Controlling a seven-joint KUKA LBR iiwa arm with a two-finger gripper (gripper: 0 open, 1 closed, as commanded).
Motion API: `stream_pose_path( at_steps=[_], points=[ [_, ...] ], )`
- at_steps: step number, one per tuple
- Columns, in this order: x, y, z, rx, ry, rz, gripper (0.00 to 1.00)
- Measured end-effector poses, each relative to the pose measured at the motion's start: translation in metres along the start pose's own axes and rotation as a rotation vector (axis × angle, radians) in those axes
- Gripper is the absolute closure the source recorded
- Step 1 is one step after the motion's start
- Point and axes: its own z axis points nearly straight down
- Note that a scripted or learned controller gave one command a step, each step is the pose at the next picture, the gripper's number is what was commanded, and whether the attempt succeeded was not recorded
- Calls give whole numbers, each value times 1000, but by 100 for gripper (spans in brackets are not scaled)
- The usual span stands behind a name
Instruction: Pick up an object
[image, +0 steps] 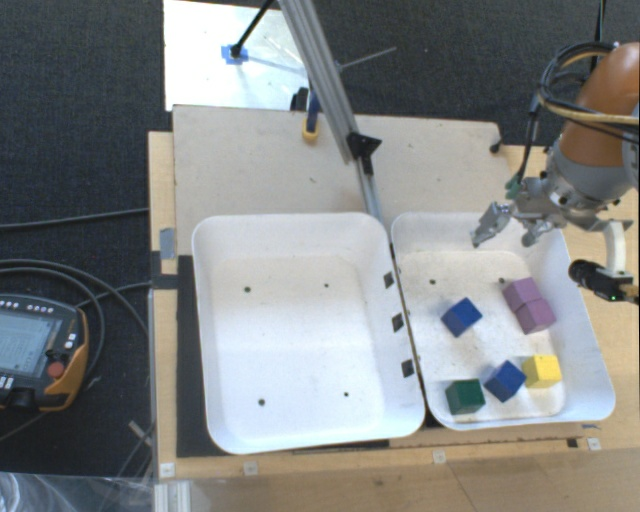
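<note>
The gripper (510, 226) is hovering over the right bin's (590, 400) far edge, fingers spread and carrying nothing; the blue cube (461, 316) (nearest candidate) is lying well below it.

A robotics lab: a teach pendant (38, 350) with trailing cables lies at nine o'clock on dark carpet, a metal stand pole (330, 95) rises at twelve o'clock, beside a plywood bench (250, 160).
</note>
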Motion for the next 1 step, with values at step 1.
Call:
stream_pose_path(
  at_steps=[1],
  points=[
    [25,-39,102,8,3,4,0]
  ],
)
